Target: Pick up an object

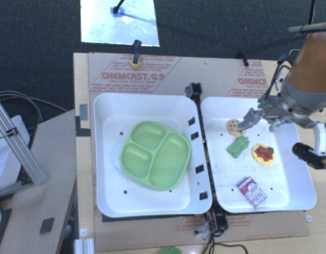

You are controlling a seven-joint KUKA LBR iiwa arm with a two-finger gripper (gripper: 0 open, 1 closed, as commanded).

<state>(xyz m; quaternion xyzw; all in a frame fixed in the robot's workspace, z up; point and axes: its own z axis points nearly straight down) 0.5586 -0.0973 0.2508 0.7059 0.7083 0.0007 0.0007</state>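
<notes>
Objects in the right bin [295, 194]. Round tan cookie [233, 126]: flat, just left of and below the gripper [251, 119]. Green block [238, 146]: tilted, below the gripper. Yellow disc with red topping [263, 154]: below, slightly right. Red-and-white packet [252, 190]: flat, well below.

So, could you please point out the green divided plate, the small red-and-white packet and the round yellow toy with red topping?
Green divided plate [155, 155], camera view: centre ridge.
Small red-and-white packet [251, 190], camera view: middle of its face.
Round yellow toy with red topping [263, 154], camera view: red topping.
</notes>
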